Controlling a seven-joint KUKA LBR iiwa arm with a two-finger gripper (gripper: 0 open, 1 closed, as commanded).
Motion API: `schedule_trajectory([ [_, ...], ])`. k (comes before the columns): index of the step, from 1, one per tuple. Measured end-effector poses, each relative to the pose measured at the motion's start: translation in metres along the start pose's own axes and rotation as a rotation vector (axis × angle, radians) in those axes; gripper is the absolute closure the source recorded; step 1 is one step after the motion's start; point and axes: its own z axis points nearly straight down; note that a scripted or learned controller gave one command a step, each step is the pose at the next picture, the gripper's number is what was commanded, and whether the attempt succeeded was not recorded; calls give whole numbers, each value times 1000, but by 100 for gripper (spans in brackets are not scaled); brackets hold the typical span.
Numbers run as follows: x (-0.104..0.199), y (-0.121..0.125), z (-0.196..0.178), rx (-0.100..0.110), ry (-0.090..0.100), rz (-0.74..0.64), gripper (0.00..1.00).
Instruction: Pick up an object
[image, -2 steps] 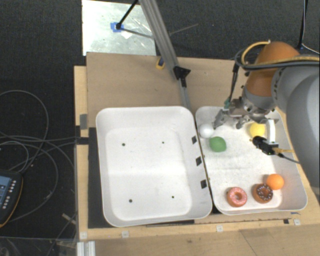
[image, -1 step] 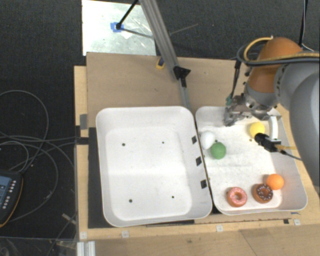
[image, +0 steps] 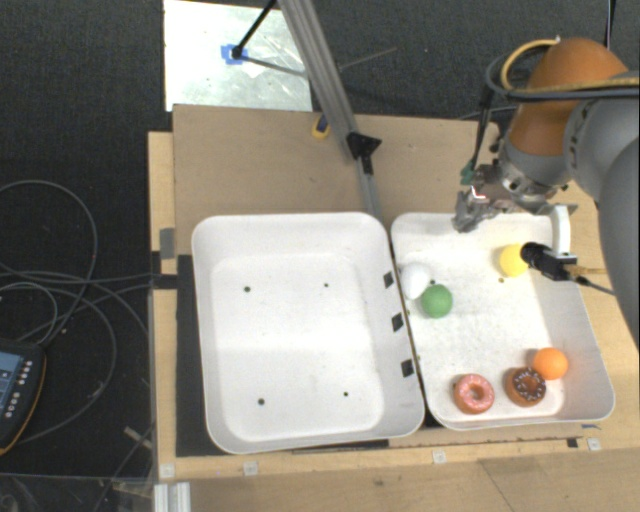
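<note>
gripper (image: 468, 218) at right bin (image: 480, 420) far edge, finger state: can't tell | nearest pick: yellow ball (image: 512, 260), just beside, toward near-right | green ball (image: 436, 301) further, near-left

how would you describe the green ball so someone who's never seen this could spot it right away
Look at the right-hand white bin. Along its left wall, about halfway up, a green ball sits touching a white ball. It is the one green thing in the bin; the others are white, yellow, orange, or ring-shaped doughnuts.
</note>
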Motion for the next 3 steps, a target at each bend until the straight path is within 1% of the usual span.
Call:
schedule_trajectory([
  [1,10,6,-55,0,0,0,100],
  [2,10,9,-111,0,-1,0,100],
  [3,61,3,-108,7,2,-3,100],
])
